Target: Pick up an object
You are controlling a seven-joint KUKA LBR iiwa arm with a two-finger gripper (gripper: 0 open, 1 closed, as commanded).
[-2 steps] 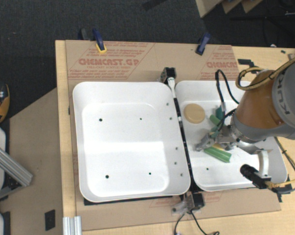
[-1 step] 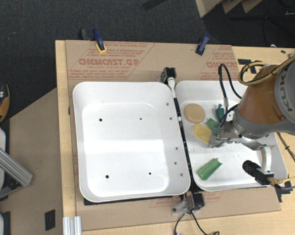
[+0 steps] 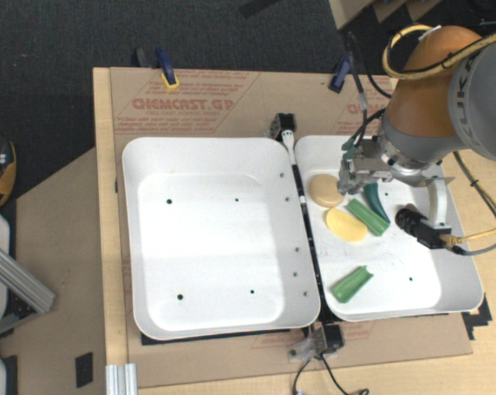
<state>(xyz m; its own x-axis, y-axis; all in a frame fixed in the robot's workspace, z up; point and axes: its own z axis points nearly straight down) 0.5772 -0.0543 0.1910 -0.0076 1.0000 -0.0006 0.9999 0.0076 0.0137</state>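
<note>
Nearest the camera's foot, in the right-hand shallow white plastic bin (image 3: 445, 295): a short green block (image 3: 351, 284), lying slantwise, well apart from everything else. Further in, a clustered group: a pale yellow oval lump (image 3: 346, 225), a longer green stick (image 3: 368, 217) touching its upper right side, a teal sliver (image 3: 374, 197) just behind that, and a round tan disc (image 3: 325, 191) beside the bin's left wall. Beyond them, above the cluster, the two-finger metal gripper (image 3: 359, 176), hanging from the grey arm with the orange band (image 3: 428, 64).

Judged as the approach step of the pick: gripper low over the tan disc and the teal sliver, nothing seen between its tips. Whether spread or closed, impossible to tell from this slant. Next move likely to call for a settled choice among crowded pieces, then a straight descent without nudging the neighbours. Left of all this, the wide left-hand white bin (image 3: 149, 220), with only small dark dots on its floor.
</note>
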